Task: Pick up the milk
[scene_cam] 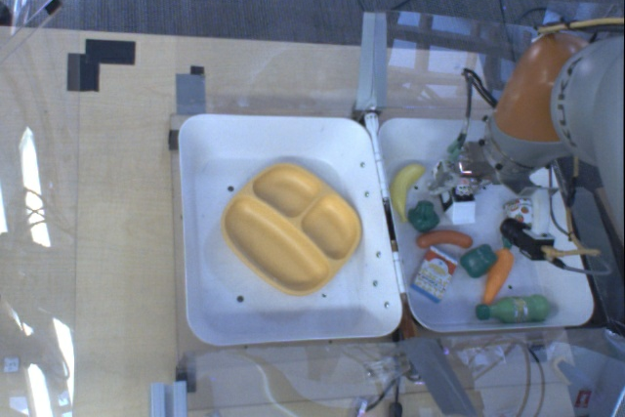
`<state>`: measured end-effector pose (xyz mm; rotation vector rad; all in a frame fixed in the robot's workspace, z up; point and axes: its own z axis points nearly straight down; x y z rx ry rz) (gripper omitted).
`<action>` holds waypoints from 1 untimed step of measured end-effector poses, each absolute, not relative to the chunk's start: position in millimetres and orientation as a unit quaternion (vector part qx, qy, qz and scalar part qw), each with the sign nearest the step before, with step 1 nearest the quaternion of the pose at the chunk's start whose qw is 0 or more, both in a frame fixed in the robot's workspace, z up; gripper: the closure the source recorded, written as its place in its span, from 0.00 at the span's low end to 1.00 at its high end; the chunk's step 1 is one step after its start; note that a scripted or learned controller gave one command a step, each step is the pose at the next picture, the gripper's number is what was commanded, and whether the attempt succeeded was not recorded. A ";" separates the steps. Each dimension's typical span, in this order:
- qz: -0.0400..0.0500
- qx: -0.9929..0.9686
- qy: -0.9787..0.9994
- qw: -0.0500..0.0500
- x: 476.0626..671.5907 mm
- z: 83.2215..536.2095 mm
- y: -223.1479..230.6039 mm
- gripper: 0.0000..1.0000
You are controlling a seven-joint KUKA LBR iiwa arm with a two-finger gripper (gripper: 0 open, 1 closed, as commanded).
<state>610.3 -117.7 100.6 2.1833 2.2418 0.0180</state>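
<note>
We see the small blue-and-white milk carton with a red top lying flat in the right white bin, below a red sausage. The two-finger gripper hangs above and apart from it, near the yellow banana, likely still positioning; whether it is parted or closed, we cannot tell.

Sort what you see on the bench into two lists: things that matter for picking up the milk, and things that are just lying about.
Belongs to the job:
milk carton
gripper
right bin, where the carton lies

Just lying about:
yellow divided plate in the left bin
banana
sausage
carrot
green bottle
</note>
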 end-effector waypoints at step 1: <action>0.003 0.688 0.726 0.003 618.0 201.5 -32.6 1.00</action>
